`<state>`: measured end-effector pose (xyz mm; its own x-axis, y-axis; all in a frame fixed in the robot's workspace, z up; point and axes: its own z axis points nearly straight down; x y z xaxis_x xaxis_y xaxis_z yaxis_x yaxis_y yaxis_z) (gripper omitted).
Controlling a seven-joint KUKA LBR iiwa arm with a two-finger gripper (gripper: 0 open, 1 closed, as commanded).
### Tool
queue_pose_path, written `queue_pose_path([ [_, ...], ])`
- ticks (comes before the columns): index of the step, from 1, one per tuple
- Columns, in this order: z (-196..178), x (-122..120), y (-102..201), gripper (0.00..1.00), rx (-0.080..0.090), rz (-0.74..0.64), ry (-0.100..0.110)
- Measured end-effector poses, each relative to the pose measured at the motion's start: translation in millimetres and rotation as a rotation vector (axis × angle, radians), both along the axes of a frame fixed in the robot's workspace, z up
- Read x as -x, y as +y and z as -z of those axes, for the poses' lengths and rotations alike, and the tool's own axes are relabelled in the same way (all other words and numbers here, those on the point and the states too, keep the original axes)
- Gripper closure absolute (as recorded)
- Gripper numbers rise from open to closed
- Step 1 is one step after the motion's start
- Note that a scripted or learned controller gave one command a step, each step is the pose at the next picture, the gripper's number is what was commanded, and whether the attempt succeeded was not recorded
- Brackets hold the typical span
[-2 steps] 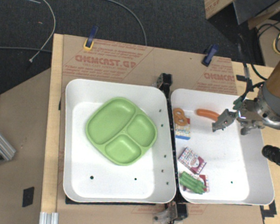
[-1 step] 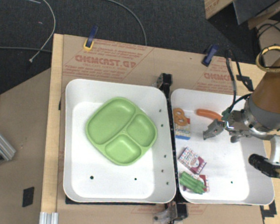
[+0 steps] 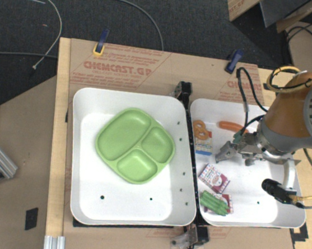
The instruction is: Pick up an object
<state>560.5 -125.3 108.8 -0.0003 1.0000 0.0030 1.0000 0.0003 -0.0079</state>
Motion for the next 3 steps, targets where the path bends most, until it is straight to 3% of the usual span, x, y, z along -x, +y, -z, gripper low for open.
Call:
queue_pose_path([
  [1, 25, 0, 1, 0.00, 0.001, 0.000, -0.003],
  [2, 13, -1, 1, 1.00, 0.001, 0.000, -0.008],
  [3, -33, -8, 1, 1.00, 0.004, -0.001, -0.014],
])
